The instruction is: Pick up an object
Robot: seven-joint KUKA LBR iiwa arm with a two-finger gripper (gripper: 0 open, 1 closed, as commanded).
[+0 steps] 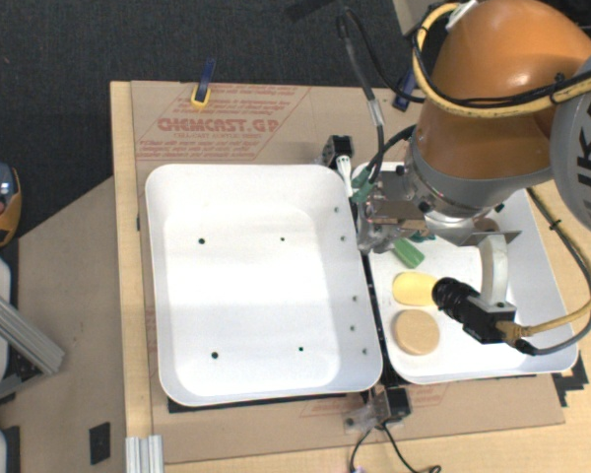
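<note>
You have two white bins on the bench: the left bin [177,294] and the right bin [542,274]. In the right bin you can count three things near its left edge: one green piece [410,254], one yellow lump [414,289], one tan disc [416,332].

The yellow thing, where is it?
The yellow thing lies in the right bin, just above the round tan disc and below the green piece.

Grey arm [581,146] with a broad glossy orange band [507,52]; yellow and black cables [561,325] loop around it.
</note>
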